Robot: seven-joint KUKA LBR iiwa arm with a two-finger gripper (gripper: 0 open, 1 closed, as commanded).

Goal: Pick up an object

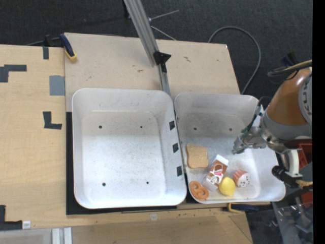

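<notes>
You've got the grey KUKA arm w/ its orange band (290,103) coming in from the right, over the right-hand shallow white plastic bin (213,111). The two-finger gripper (242,145) hangs over that bin's right-centre part, above bare floor, w/ nothing visible between its tips. Can't tell how wide the claw stands: it's small, dark and partly blurred against the wrist.

Your pick candidates all sit in the near part of the right bin, well apart from the gripper tip except the closest one:
- tan slice of toy bread (197,156), lying flat near the bin's left wall.
- small red-and-white toy carton w/ a brown label (217,172), tilted, just right of the bread, nearest the gripper.
- orange pretzel-shaped ring toy (198,189), at the near left corner.
- yellow lemon-shaped toy (227,186), beside the carton's lower end; touching or not, can't tell.
- small white-and-red round toy (241,178), just right of the lemon.

The left-hand shallow white plastic bin (81,136) sits beside the right one, rims meeting along the middle. Both rest on a pale wooden bench (30,136). A silver metal pole (142,22) slants down from the top to the bins' junction.
</notes>
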